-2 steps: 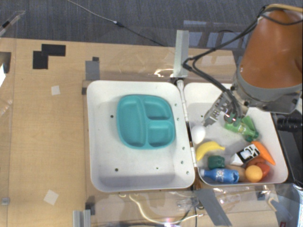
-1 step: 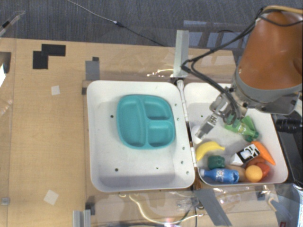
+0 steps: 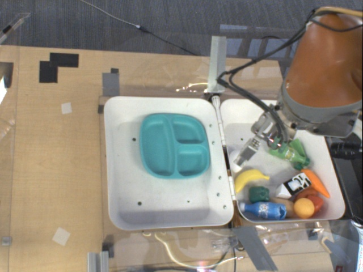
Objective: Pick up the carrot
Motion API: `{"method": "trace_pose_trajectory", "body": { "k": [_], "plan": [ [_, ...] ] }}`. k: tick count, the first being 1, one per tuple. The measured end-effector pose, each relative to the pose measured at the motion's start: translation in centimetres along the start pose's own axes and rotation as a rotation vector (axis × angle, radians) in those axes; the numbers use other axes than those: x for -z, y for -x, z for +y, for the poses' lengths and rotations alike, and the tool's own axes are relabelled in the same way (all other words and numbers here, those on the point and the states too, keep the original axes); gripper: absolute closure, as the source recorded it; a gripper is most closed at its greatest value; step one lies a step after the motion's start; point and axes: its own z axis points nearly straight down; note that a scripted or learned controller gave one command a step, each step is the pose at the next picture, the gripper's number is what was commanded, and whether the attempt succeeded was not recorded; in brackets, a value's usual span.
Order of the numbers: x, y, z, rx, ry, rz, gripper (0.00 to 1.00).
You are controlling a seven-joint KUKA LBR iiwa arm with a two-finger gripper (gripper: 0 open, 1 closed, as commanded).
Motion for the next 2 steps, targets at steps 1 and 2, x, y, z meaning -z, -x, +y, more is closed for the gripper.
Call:
{"method": "trace_pose_trajectory", "body": {
  "k": [1, 2],
  "plan": [
    [1.87, 0.03, -0.16, -0.205, -0.002, 0.002, 0.0],
    [1.85, 0.02, -0.17, -0.205, -0.003, 0.002, 0.0]
  ]
}}
